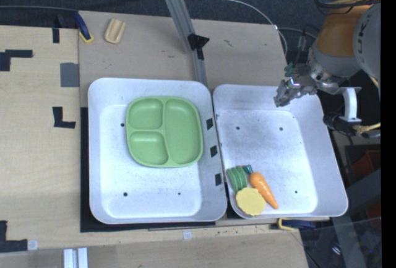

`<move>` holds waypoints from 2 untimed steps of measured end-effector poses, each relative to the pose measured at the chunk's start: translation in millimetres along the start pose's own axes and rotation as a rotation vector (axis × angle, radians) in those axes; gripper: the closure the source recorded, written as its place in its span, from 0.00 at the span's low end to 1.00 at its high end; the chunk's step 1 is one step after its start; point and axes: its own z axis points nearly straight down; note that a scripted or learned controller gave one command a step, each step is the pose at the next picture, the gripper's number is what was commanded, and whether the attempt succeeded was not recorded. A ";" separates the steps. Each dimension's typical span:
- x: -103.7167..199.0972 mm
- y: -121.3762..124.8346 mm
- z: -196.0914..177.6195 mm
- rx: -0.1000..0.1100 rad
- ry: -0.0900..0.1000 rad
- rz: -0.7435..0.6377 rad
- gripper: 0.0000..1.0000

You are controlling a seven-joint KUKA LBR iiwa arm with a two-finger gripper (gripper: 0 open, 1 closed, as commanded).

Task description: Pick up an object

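In the right bin [278, 137], near its front left corner, lie three toy foods close together: an orange carrot [263, 189], a yellow round piece [250, 201] and a green ridged piece [237, 176]. My gripper [284, 96] hangs over the right bin's far right corner, well away from the toys. Nothing shows between its fingertips. A green divided plate [164, 130] rests in the left bin [105, 155].
A grey metal pole [179, 10] slants down to the gap between the bins at the back. A tan block [114, 31] and a blue-yellow clip [83, 28] lie on the bench behind the left bin. Cables run past the arm's right side.
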 end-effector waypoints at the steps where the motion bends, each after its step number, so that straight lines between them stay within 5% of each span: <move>1: -1.0 -8.2 -57.5 -0.002 -0.001 -0.001 1.00; 2: -0.7 -7.0 -105.2 -0.002 -0.001 -0.002 1.00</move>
